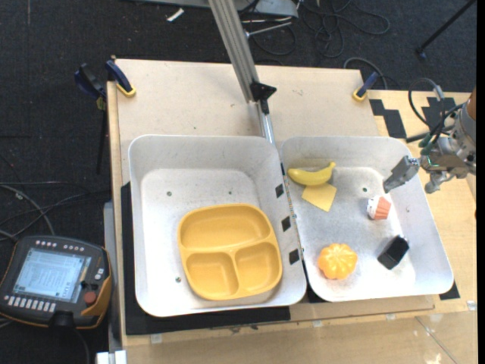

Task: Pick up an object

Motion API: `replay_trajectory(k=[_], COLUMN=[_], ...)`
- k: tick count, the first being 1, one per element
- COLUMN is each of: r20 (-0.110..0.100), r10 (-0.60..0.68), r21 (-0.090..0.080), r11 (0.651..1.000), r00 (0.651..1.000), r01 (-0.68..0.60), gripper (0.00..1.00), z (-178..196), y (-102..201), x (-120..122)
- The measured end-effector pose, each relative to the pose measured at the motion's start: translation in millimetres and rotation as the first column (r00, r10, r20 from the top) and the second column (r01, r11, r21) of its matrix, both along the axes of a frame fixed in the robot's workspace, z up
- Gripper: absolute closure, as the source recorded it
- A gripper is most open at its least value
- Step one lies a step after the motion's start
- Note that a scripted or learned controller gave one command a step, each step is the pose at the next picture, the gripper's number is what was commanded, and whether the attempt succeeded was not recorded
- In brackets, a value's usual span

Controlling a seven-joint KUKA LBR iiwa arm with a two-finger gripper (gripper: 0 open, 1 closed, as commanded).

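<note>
Orange and ribbed, a small plastic pumpkin (337, 261) lay in the right white bin (428, 233), toward its near edge. Beyond it sat a yellow banana (312, 174) and a yellow wedge (320, 197); to its right, a black block (393, 252) and an orange-and-white piece (379, 208). The hand (419, 171) hung spread and empty over the bin's far right side. No writing was legible.

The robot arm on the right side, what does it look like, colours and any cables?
At the view's right edge, the arm's wrist is grey metal with cables looped around it, green and red among them. The gripper hangs below it, with grey metallic fingers, one angled over the right bin.
</note>
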State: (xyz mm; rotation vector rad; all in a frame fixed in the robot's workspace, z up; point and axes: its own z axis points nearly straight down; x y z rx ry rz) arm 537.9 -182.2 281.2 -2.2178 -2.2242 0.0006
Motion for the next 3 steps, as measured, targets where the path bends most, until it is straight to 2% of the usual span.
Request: replay_trajectory(k=[1, 3], r20=[0.0, -0.006], r10=[-0.001, -0.003], r21=[0.0, 0.001], r11=[1.0, 1.0], r00=[1.0, 1.0], r01=[0.001, 0.003], gripper=[0.0, 0.0], z=[0, -116], y=[0, -10], x=[0, 3])
